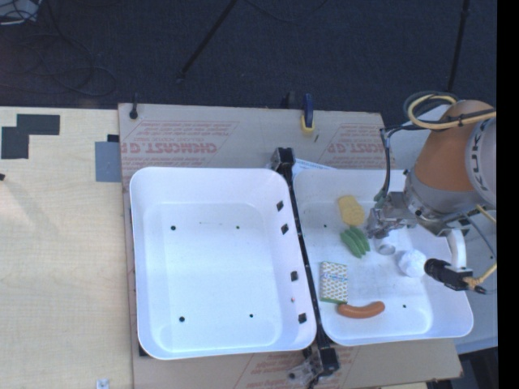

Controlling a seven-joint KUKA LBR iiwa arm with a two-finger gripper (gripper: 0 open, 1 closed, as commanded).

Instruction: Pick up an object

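Grey arm with orange band (450, 156) reaches into the right shallow white plastic bin (454, 318). Fingers (383, 232) low over the bin floor; too blurred and small, cannot tell if spread or closed, nothing seen between them. Green ridged oblong object (354, 241) just left of the fingers, close, contact unclear. Yellow lumpy corn-like piece (351, 210) up-left of the fingers. Small white rounded object (411, 262) down-right, near. Checkered flat square packet (333, 281) and orange-red sausage-shaped object (360, 309) lower left, well apart. Left white bin (146, 217) far left on the counter (57, 241).
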